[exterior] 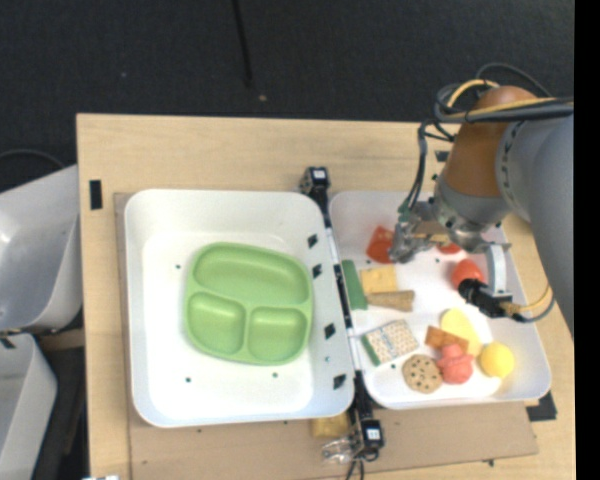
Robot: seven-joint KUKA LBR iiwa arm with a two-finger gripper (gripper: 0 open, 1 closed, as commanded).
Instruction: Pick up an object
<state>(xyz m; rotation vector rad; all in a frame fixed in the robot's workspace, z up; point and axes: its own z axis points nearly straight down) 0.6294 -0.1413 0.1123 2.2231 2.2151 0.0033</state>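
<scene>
Holding one green plate (248,301), two bins (160,388) sit.

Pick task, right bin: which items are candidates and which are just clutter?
Candidates:
gripper sits over the right bin
orange piece beside it
red ball
cookie
yellow ball

Just lying about:
green divided plate
left bin
</scene>
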